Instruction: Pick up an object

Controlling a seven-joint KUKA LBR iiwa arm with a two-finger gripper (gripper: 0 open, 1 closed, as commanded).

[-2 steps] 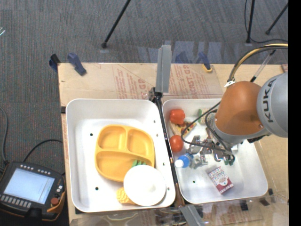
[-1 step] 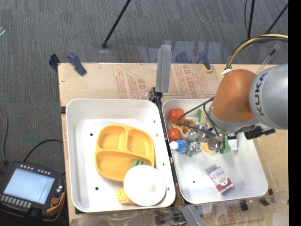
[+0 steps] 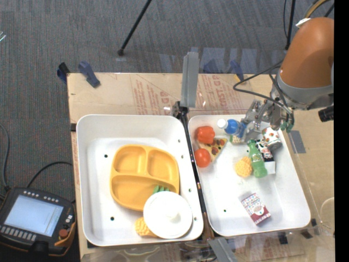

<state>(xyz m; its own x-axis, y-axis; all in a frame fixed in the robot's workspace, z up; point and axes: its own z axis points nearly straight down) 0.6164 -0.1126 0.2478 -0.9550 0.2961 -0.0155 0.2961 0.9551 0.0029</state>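
Hovering over the far end of the right bin [image 3: 305, 201], my gripper [image 3: 265, 119] hangs among a cluster of small toys, and I cannot tell from this slant how it is set or whether anything sits in it. Just beside it lie a blue bottle with a white cap [image 3: 231, 126] and a small black-and-white patterned can [image 3: 271, 138]; a green bottle [image 3: 257, 160] lies a little nearer the middle of the bin, touching a knobbly yellow fruit [image 3: 244, 167].

Any of these would do, but I judge the green bottle the best bet. It looks like light, hollow plastic, stiff enough to take a squeeze, smooth and probably a bit slippery, and being round it may roll when nudged. I would take it across the narrow middle of its body, square to its length, so it cannot squirt out endways. The yellow fruit pressing against it could get caught in the same bite.

Further left in this bin are two red tomatoes [image 3: 205, 135], with a pizza slice [image 3: 217, 145] between them, round and likely to slip. A small printed carton [image 3: 255, 208] lies well apart towards the near end; flat-sided and light, it would be an easy grip by its long edges.

The left bin [image 3: 90, 146] holds a yellow divided tray [image 3: 136, 173] and a white lid [image 3: 167, 214] partly overlapping it.
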